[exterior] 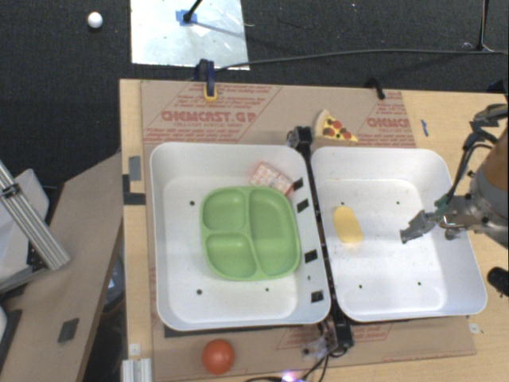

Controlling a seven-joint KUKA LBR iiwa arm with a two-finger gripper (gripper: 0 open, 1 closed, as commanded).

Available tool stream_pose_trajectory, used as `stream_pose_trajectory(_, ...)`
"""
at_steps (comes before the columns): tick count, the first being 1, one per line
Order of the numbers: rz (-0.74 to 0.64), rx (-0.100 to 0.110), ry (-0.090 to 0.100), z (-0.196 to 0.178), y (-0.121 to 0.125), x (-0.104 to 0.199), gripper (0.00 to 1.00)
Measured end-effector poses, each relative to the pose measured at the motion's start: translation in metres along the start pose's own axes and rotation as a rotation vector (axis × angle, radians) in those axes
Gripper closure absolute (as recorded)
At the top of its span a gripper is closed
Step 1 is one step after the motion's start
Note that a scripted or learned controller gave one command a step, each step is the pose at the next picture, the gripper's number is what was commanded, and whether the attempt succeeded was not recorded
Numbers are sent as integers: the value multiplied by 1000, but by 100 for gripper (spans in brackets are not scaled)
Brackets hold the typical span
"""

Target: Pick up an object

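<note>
Gripper (415, 231) hovers blurred in right bin (445, 293), beside yellow object (347, 224).

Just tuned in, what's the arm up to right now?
The hand sits over the right bin, to the right of a yellow object and apart from it, with nothing visibly held. In the left bin a green divided plate lies with a pink item behind it.

A pale yellow oblong object (347, 224) lay flat on the floor of the right-hand white bin (398, 313), near its left wall and apart from my gripper (417, 229), which hung over the bin's right half.
</note>
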State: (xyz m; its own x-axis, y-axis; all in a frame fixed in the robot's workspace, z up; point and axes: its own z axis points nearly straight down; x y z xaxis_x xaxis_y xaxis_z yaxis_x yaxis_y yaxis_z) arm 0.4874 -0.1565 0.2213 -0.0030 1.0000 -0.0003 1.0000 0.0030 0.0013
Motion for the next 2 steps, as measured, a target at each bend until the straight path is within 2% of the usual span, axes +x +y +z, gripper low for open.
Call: stream_pose_trajectory(2, 2, 1, 1, 124, 1, -2, 0)
